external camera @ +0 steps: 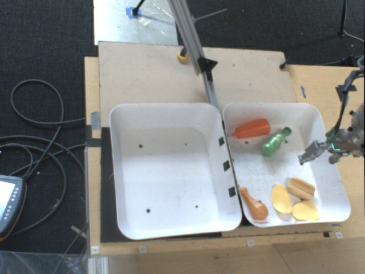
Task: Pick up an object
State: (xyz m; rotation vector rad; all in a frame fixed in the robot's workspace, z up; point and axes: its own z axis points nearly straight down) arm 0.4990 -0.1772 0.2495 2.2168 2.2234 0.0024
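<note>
Two shallow white plastic bins with rounded corners sit side by side on a pale wooden bench. The left bin [165, 170], at centre frame, has a smooth matte floor with a few small dark dots. The right bin [319, 124] holds six toy pieces. Toward its upper part lie an orange bottle [251, 129], long and rounded, and just right of it a glossy green bottle [275, 142], tilted, its cap pointing up-right. Along the lower edge lie an orange drumstick [254, 204] with a bulbous end, a flat yellow slice [280, 198], a tan bun [301, 188] and a yellow wedge [305, 211], the last three close together.

The gripper [312, 152] enters from the right edge of the frame, over the right bin's right side, grey metal with a small teal light behind it. Whether it is apart or together cannot be told; nothing is seen in it.

A slanted metal pole [188, 27] crosses the upper centre. Black cables [40, 119] loop on dark carpet at left, and a pendant [8, 204] lies at the lower left edge. No writing is readable.
</note>
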